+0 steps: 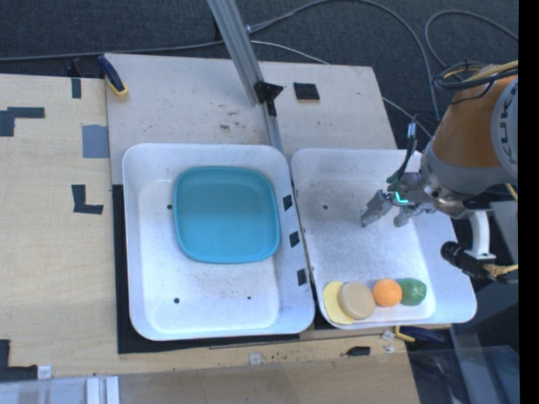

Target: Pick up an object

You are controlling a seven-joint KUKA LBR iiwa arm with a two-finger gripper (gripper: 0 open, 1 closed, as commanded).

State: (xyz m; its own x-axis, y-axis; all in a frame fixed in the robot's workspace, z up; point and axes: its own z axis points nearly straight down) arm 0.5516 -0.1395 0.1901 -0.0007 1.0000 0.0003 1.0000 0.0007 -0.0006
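Orange ball (387, 293) looks light, smooth, prone to roll: pinch across middle. Gripper (389, 213) above right bin (337, 175), fingers apart, nothing held.

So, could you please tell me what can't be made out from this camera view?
- Gripper: too small and blurred to judge its state, or whether it touches the right bin.
- Yellow object: partly covered by the beige object, so its shape is unclear.
- Orange ball and green object: too small to identify.
- Arm: cut off by the right edge.
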